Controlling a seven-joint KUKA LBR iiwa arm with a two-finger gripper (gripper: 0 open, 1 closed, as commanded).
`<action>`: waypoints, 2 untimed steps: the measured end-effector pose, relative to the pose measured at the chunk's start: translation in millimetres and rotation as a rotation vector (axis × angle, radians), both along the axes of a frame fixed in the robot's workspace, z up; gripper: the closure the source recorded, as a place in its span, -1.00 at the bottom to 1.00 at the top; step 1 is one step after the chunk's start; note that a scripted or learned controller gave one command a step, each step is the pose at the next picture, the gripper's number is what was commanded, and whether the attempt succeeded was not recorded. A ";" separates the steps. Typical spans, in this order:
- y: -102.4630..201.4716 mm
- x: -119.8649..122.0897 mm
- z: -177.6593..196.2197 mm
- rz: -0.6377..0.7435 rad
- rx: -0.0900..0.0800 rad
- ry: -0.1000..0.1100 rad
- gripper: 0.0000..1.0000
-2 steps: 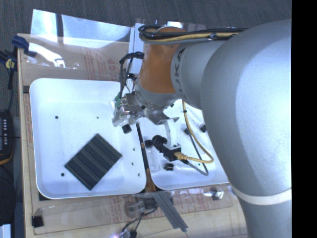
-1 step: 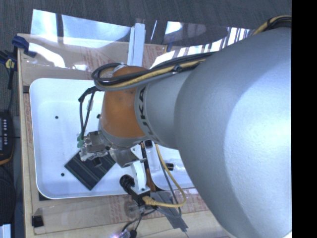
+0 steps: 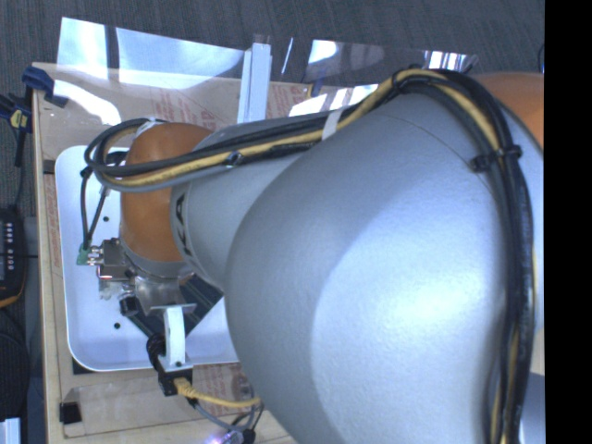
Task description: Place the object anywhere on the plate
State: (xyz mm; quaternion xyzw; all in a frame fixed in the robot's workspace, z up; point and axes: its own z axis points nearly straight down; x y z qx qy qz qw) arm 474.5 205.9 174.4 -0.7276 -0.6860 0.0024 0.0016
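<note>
My grey arm (image 3: 388, 276) reaches in from the right and covers most of the bench. Its orange band (image 3: 153, 192) hangs over the left white bin (image 3: 69, 248). Below the band, the wrist and gripper (image 3: 150, 305) point down into that bin, near its front half. A white and black mount (image 3: 173, 340) sticks out from the wrist toward the bin's front edge. The arm hides whatever lies under the gripper and most of both bins. Two tiny dark specks (image 3: 119, 314) show on the bin floor just left of the gripper.
Black and yellow cables (image 3: 231, 155) run along the arm and loop over the orange band. A white upright divider (image 3: 254, 81) stands at the back between the bins. Blue clamps (image 3: 37, 81) sit at the bench's far-left corner. Bare bin floor shows left of the wrist.
</note>
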 end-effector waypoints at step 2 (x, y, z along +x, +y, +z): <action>-152.5 1.7 35.6 -0.338 0.000 0.001 1.00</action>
